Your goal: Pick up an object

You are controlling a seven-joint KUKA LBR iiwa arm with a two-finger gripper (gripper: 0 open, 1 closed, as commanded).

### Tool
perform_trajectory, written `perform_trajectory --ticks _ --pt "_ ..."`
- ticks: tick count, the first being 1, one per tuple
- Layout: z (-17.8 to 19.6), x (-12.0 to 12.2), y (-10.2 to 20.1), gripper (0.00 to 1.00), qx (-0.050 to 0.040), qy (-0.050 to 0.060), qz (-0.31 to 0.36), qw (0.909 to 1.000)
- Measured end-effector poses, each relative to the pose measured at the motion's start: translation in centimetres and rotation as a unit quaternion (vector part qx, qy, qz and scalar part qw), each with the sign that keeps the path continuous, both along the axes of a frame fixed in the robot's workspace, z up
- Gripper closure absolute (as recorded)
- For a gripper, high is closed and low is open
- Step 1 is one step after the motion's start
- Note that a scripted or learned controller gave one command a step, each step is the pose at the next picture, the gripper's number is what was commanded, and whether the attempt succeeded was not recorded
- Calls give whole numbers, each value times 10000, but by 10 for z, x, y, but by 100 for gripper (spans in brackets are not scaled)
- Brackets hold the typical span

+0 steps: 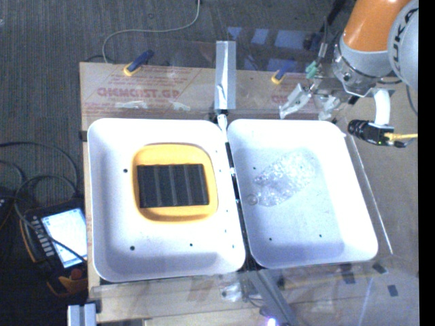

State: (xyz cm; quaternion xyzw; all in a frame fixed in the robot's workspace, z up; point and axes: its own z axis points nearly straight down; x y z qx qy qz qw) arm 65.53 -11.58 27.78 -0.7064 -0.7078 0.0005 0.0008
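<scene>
Item: crumpled clear plastic bottle (285, 176), right white bin (353, 202), long axis running near-left to far-right; my gripper (309, 100) hangs beyond the far rim, bottle lying nearward, fingers spread, holding nothing

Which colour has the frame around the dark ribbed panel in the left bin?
Yellow-orange frame, seen in the camera view.

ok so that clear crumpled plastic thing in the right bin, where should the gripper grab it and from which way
Probably from straight above, across the narrow middle of the clear plastic object. It lies flat and slanted in the right bin, long axis running lower-left to upper-right, so the gripper should close across that line.
</scene>
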Motion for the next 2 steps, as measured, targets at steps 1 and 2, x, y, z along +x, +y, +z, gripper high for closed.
perform_trajectory --ticks 1,2 --pt "-95 -65 67 0 2 12 -387 9993" --pt "-74 -58 28 0 -10 -2 122 9999"
